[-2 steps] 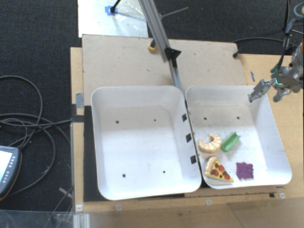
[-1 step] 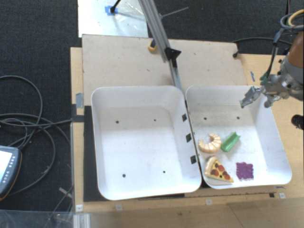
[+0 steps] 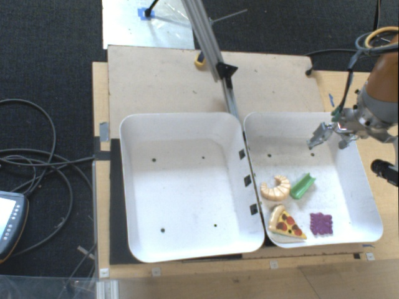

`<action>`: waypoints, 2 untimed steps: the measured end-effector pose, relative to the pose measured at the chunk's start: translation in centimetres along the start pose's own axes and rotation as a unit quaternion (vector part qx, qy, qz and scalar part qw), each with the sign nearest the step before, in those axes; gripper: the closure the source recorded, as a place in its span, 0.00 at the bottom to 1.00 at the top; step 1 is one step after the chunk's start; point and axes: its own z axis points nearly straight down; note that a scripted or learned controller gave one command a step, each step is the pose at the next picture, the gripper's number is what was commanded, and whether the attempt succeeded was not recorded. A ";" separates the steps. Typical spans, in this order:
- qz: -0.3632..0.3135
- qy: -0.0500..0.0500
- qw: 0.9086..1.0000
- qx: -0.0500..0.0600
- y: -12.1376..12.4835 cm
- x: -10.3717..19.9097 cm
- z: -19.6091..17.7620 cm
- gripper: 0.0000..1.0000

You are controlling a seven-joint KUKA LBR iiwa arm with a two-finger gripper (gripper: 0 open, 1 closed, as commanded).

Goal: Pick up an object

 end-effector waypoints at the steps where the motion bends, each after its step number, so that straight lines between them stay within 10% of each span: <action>1: -0.001 0.000 1.000 0.000 0.8 0.4 4.6 0.00; 2: -0.001 -0.001 1.000 -0.003 1.0 0.3 3.2 1.00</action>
